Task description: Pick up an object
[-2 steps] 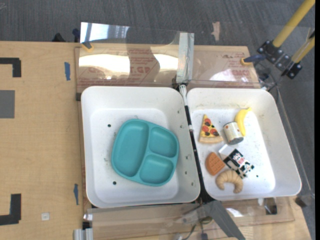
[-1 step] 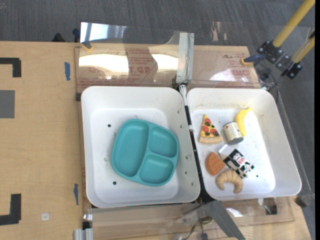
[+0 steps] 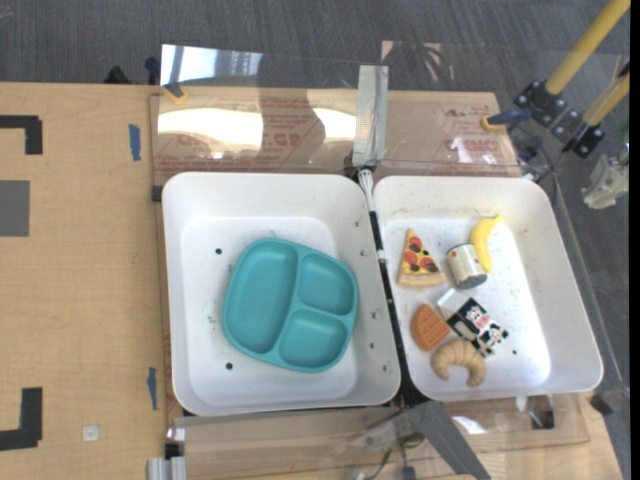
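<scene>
Right bin [image 3: 560, 348] — toys [image 3: 455, 303] clustered left, outer edge bare.

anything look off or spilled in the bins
Nothing stands out as spilled or damaged. The teal divided plate lies flat in the left bin. In the right bin, the pizza slice, banana, can, cookie, croissant and a black-and-white toy lie crowded together, the can tipped on its side.

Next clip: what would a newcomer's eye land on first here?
The teal divided plate lying alone in the left bin stands out most. Next comes the cluster of toy food in the right bin: a pizza slice, banana, small can and croissant.
</scene>
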`<state>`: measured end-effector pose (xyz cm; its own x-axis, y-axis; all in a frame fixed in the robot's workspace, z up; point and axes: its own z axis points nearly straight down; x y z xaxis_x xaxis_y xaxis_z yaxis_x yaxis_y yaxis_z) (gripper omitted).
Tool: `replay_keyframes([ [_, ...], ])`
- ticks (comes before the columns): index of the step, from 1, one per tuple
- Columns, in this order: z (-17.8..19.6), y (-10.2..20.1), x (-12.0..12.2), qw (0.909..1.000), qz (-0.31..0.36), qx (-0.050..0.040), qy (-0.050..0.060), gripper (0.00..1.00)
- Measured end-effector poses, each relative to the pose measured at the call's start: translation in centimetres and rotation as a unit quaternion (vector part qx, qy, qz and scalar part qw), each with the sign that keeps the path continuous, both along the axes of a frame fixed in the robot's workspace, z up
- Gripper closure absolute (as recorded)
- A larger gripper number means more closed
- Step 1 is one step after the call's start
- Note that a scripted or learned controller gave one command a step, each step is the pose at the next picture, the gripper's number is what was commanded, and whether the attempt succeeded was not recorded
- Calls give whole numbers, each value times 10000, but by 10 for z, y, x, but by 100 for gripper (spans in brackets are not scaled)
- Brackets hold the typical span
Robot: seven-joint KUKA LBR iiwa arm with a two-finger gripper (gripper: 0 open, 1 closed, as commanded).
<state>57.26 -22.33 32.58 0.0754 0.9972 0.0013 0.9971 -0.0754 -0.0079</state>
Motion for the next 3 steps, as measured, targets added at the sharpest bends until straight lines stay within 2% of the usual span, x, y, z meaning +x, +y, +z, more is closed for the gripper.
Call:
replay_keyframes([
  [1,64,4,21,9977,-672,-24,-67,100],
  [2,-29,10,-40,9846,-1747,-12,-12,100],
  [3,1,7,-70,9991,422,-9,-44,100],
])
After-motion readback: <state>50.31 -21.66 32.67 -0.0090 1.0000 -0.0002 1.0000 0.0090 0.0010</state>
